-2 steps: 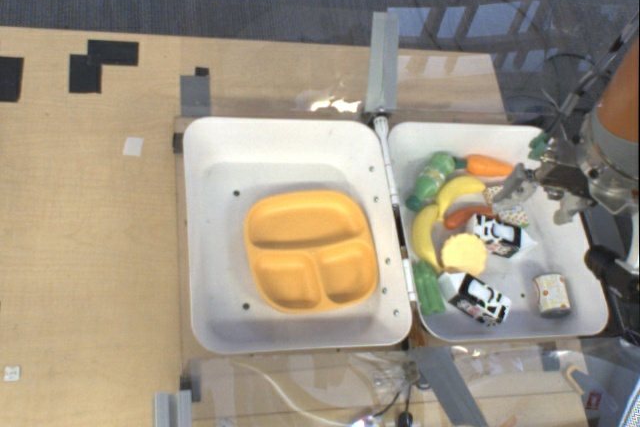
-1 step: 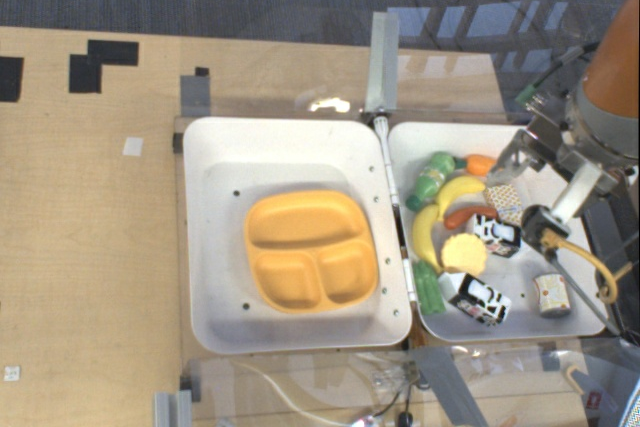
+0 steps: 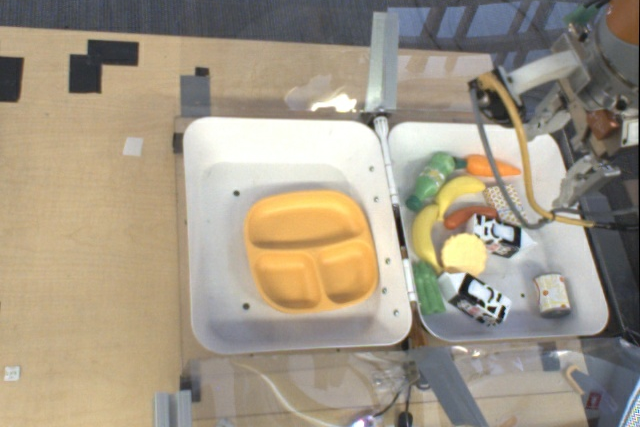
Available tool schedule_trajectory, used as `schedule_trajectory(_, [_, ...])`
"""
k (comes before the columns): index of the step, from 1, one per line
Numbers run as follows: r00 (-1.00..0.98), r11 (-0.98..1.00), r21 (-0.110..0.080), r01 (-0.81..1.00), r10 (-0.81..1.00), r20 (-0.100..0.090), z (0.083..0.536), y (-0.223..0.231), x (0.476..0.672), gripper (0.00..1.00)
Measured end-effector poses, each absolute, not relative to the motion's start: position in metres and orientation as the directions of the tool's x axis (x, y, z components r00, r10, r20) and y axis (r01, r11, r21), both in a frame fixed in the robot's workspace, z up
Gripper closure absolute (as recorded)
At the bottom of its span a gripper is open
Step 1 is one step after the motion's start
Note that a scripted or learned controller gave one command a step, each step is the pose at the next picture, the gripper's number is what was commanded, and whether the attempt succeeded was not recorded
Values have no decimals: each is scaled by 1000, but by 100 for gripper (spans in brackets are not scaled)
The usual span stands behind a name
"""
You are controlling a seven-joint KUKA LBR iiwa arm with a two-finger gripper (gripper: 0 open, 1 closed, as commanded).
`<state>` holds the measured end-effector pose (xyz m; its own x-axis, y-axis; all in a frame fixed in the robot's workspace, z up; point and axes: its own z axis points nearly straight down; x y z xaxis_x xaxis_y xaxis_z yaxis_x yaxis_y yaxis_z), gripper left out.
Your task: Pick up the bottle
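While end effector (image 3: 585,180) hovers, bottle (image 3: 481,299) lies in right bin (image 3: 590,310), beside bananas (image 3: 440,215).

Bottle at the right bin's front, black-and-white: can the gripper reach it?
Probably yes. The bottle lies uncovered, and the gripper hangs above the right bin. A yellow disc crowds the bottle's left end, so clearance looks tight.

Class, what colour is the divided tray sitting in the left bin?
Yellow-orange: the divided tray shows plainly in the camera view.

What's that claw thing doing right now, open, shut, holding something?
Gripper: poised over the right bin's far right side; whether it is open or shut cannot be told, and nothing is visibly held.
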<state>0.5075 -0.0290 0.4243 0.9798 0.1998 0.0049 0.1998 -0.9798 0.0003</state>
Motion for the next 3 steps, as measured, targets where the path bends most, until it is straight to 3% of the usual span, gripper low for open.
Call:
schedule_trajectory(1, [935,-935,0,354,354,2,411,-39,507,0])
schedule_trajectory(2, [975,-975,1,220,220,1,435,-135,488,0])
schedule_trajectory(3, [959,-959,2,282,282,2,435,-206,488,0])
